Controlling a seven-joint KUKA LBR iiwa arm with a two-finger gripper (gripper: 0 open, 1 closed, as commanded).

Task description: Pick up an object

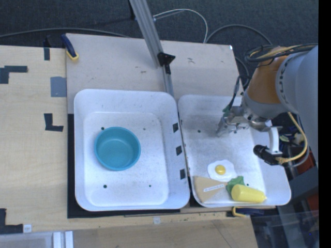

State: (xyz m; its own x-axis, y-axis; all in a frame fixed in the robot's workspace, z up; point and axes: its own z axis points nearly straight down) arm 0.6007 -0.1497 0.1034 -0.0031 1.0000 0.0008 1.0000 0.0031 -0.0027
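A blue bowl [117,148] sits upright in the left bin [83,138], while in the right bin [207,110] a fried egg [221,170], a tan wedge [208,188] and a yellow corn cob [247,194], lying left to right, crowd the near corner below the gripper [226,128], whose fingers' spread I cannot tell; no legible writing.

Pincer [226,126] low in right bin [207,107]; fried egg [221,170], corn [247,194] nearby; blue bowl [117,148] left bin [88,103]
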